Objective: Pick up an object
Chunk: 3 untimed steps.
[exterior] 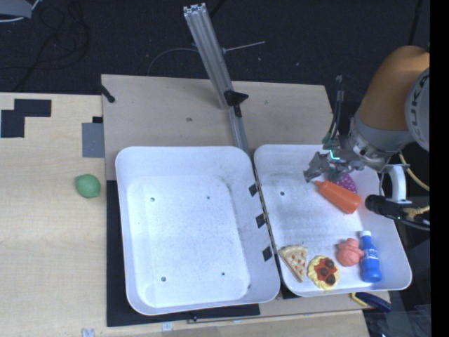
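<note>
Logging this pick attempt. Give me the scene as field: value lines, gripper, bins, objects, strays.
gripper: over right bin, at the orange carrot's upper end; fingers' state unclear
right bin: orange carrot, purple item beside it, pizza slice, round pizza toy, pink toy, blue bottle
left bin: white, beside right bin
stray: green ball on bench, left of bins

Desk (42, 209): pale wood surface, left and centre of frame, with black and grey patches at upper left. Tan board (175, 111) at centre top. Two white bins side by side: left bin (133, 167) at lower centre, right bin (280, 160) at lower right. Green ball (88, 186) on the wood, left of the bins.
</note>
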Tool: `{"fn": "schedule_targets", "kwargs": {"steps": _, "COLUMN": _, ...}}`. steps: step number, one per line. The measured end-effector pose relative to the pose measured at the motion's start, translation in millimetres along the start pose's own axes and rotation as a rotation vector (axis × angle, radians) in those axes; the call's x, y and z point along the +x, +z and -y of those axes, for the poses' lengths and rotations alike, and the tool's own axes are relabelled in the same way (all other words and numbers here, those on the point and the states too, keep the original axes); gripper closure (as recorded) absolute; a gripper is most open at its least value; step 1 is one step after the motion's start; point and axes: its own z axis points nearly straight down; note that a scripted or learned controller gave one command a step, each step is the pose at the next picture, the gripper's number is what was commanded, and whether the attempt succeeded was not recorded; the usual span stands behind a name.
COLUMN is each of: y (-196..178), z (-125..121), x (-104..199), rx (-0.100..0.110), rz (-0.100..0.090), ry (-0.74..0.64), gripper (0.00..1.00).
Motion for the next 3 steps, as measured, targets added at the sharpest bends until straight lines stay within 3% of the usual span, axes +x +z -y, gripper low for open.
{"fn": "schedule_targets", "kwargs": {"steps": 1, "y": 0, "z": 0, "x": 0, "rx": 0.000, "rz": 0.000, "ry": 0.000, "gripper": 0.00}}
{"fn": "schedule_targets", "kwargs": {"steps": 3, "y": 98, "z": 8, "x": 5, "rx": 0.005, "rz": 0.000, "ry": 0.000, "gripper": 0.00}}
